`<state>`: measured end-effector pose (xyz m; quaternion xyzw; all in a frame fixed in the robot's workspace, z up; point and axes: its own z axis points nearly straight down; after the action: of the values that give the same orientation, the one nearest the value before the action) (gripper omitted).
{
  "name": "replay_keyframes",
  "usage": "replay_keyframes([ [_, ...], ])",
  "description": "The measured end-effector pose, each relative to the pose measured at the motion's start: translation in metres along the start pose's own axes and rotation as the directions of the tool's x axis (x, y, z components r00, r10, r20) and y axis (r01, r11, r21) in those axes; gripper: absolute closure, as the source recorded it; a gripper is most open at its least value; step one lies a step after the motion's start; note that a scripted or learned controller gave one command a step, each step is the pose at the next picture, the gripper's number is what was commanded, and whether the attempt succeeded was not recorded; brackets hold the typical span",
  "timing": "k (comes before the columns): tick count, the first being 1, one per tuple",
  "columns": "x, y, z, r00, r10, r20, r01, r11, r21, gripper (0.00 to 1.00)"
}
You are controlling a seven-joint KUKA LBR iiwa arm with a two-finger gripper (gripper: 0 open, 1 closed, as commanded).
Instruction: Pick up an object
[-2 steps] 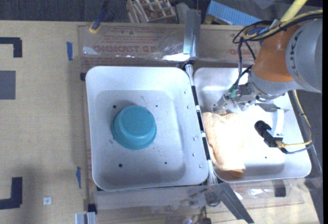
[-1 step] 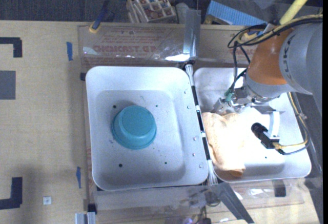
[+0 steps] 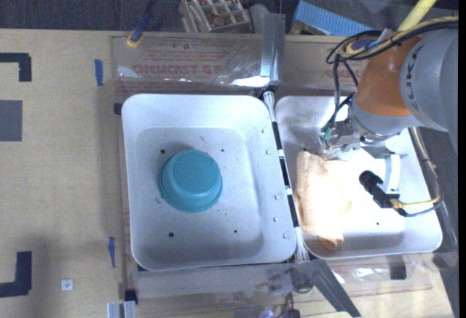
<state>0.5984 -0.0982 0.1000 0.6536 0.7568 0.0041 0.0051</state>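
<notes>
Reaching in from the right, the arm bends its wrist down over the right bin, setting the end effector at the top edge of a tan cloth, probably the intended object since it lies nearest. Whether anything is gripped, I cannot tell. A teal bowl sits upside down in the left bin, well apart on the surface.

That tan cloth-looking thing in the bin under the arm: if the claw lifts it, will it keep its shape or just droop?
Probably droop. The tan cloth lies rumpled and flat against the right bin, which suggests soft fabric, so pinched at one spot it would likely hang limp. It looks thin, so probably light. The gripper sits at its upper edge, so a pinch may catch just a fold.
</notes>
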Motion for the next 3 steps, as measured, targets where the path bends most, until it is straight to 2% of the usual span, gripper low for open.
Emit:
replay_keyframes([
  [1,0.0,0.0,0.0,1.0,0.0,0.0,0.0,1.0,0.0,0.0],
  [2,-0.002,0.001,-0.01,1.0,0.002,0.002,-0.002,1.0,-0.004,1.0],
  [3,-0.001,0.001,-0.01,1.0,0.002,0.002,-0.002,1.0,-0.003,0.0],
])
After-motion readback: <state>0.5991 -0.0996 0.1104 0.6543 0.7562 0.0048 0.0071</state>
